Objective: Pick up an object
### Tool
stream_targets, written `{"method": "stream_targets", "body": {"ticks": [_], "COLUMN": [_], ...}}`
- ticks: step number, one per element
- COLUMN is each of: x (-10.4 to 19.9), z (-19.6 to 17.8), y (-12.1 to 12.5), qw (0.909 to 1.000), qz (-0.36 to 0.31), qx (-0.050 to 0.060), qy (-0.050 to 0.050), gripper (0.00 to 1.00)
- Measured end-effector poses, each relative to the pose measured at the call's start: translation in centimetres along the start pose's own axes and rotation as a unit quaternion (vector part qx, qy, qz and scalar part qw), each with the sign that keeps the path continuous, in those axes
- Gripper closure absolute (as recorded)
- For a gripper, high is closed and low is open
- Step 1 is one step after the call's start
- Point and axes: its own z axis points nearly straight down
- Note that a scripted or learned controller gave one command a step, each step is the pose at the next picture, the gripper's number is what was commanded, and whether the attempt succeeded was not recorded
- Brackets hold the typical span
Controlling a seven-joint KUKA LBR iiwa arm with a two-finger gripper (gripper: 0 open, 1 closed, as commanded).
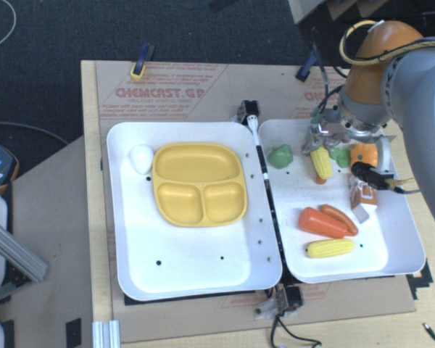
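Left bin: I saw the left bin (130,259) in the frame's centre-left, carrying a yellow divided tray (199,183) with a small white egg-shaped piece (141,158) just beside the tray's upper-left corner.

Right bin: The right bin (399,256) held the pickable things: a green piece (280,156) at its upper left, an upright corn cob (321,164), a red-orange carrot pair (328,221) in the middle, and a second corn cob (330,249) lying below them.

Pincer: The pincer (323,142) sat at the upper part of the right bin, under the orange wrist band. I could not tell its finger state; the wrist hardware hid it.

Target relation: I judged the upright corn cob the likeliest target. It lay directly below the pincer in the frame, apparently touching or very nearly so, with its long axis running up-down, tilted slightly.

Grasp status: I could not see the cob between fingers, so I would not have called it held.

Right-side clutter: An orange piece (363,155) and a brown-and-white packet (363,194) lay just right of the cob, near the cabling, and I judged they could crowd the grasp.
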Motion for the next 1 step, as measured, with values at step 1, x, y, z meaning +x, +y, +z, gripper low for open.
{"method": "stream_targets", "body": {"ticks": [1], "x": [10.32], "z": [-10.05], "y": [-3.98], "qw": [1.0000], "qz": [-0.004], "qx": [-0.004], "qy": [0.007], "gripper": [1.00]}}
